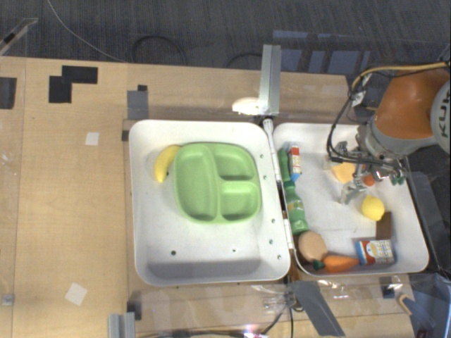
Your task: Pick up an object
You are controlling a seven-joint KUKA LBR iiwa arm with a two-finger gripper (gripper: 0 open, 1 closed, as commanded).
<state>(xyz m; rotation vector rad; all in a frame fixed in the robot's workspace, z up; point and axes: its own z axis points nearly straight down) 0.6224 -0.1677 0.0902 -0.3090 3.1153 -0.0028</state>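
My gripper [358, 183] hangs low over the upper middle of the right bin [409, 255], under the orange-banded wrist [405, 111]. It sits right beside a yellow-orange piece [342, 172] on its left and a small red-orange bit [368, 180] at its tip. I cannot see whether either is touched. A yellow lemon [373, 207] lies just below and to the right of the gripper. A green bottle [292, 199] runs along the bin's left wall, with a small red and white pack [294, 159] near its top.
Along the right bin's front lie a tan round roll [312, 245], a carrot [340, 263], a labelled can [374, 252] and a brown block [383, 225]. The left bin [148, 259] holds a green divided plate [215, 182] and a banana [165, 163].
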